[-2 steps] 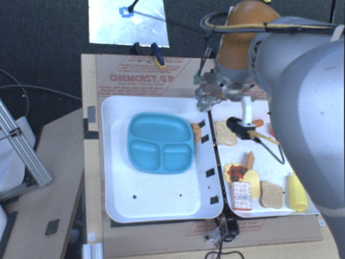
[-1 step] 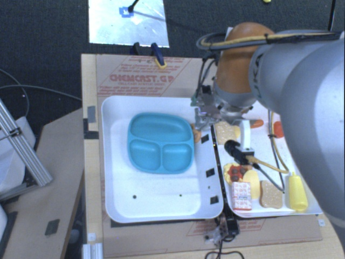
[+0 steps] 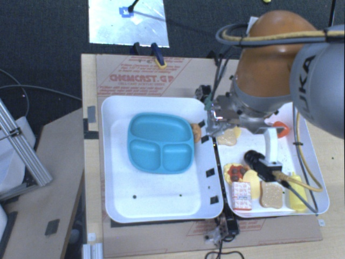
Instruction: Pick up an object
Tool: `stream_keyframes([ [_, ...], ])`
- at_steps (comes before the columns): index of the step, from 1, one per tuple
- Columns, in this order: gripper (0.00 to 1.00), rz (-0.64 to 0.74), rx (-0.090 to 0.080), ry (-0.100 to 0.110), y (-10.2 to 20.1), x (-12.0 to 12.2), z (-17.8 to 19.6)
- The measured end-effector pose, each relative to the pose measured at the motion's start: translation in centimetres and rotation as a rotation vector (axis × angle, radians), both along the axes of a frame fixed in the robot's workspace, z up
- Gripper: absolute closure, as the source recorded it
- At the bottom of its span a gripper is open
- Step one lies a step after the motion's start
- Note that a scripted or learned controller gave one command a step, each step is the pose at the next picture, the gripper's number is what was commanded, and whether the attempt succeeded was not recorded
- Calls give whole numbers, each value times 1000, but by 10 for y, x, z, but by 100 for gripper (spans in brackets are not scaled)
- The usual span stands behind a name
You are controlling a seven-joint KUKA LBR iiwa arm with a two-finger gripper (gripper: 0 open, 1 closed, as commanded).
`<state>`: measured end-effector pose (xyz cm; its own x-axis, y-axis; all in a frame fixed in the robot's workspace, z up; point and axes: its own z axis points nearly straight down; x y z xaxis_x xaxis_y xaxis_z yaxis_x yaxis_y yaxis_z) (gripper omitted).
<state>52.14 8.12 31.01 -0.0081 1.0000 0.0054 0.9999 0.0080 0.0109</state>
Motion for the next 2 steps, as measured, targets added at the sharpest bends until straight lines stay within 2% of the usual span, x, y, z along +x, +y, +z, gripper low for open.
stream_keyframes([
  [1, 100, -13, -7, 12, -60, -36, -26],
  [2, 0, -6, -5, 9, -56, -35, -26],
])
